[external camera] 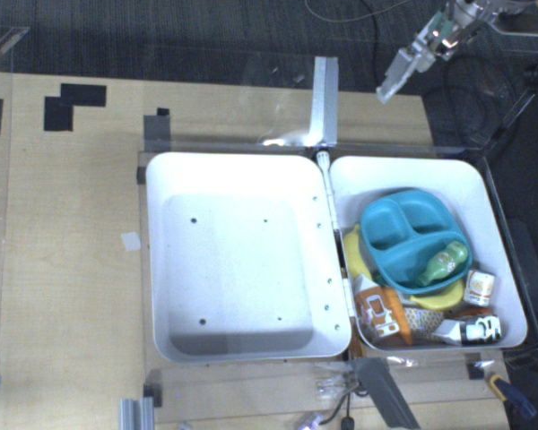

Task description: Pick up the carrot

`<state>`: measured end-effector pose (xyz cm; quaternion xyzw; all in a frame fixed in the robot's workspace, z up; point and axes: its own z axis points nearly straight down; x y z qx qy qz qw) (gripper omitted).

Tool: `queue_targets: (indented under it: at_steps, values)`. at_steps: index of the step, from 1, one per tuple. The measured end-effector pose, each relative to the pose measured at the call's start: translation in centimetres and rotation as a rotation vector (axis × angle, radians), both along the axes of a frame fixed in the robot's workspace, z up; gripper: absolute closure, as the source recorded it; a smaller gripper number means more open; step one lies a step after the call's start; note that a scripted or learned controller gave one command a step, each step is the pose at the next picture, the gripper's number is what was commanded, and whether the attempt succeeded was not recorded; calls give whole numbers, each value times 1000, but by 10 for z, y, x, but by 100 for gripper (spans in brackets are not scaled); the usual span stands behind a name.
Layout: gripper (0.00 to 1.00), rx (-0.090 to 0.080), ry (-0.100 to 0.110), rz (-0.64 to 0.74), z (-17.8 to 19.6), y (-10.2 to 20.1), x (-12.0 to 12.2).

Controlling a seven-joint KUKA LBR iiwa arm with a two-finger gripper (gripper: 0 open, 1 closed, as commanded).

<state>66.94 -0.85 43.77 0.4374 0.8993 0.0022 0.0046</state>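
The carrot (400, 317) is a short orange piece lying near the front edge of the right bin (496, 206), squeezed between a brown packet (374, 310) and a yellow item. My gripper (393, 79) hangs high beyond the far edge of the right bin, over the bench top, far from the carrot. It points down and to the left. Nothing is seen in it.
A blue divided plate (411, 231) fills the middle of the right bin, with a green object (446, 262) in it. A small jar (479, 287) and a black-and-white tube (472, 331) lie at the front right. The left bin (154, 240) stands alongside. A metal post (325, 101) rises between the bins.
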Motion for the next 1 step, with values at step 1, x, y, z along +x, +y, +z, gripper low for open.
queue_targets:
  at_steps: [1]
  values:
    - [100, 0, -9, 3, 13, 1, 1]
